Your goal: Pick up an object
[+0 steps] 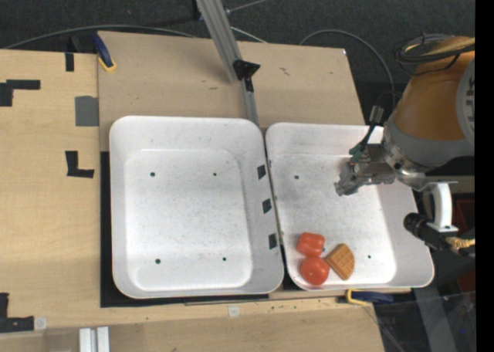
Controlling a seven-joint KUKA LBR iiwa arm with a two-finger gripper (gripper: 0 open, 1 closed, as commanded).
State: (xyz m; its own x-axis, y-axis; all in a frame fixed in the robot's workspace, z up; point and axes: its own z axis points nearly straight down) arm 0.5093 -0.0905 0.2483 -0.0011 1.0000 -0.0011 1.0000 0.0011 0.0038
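Observation:
In the right bin (324, 150), near its front edge, lie a red pepper-like piece (310, 245), a round red tomato-like piece (314, 270) just in front of it, and a tan cracker-like piece (340, 261) to their right. My gripper (347, 184) hangs over the right part of this bin, well behind these three objects. I see nothing held at its tip.
The left bin (185, 204) stands beside the right one, with black clips (266, 205) along the shared rim. A grey metal pole (220, 22) slants in from the top to the bins' back edge. Bare wooden bench (46, 173) lies to the left.

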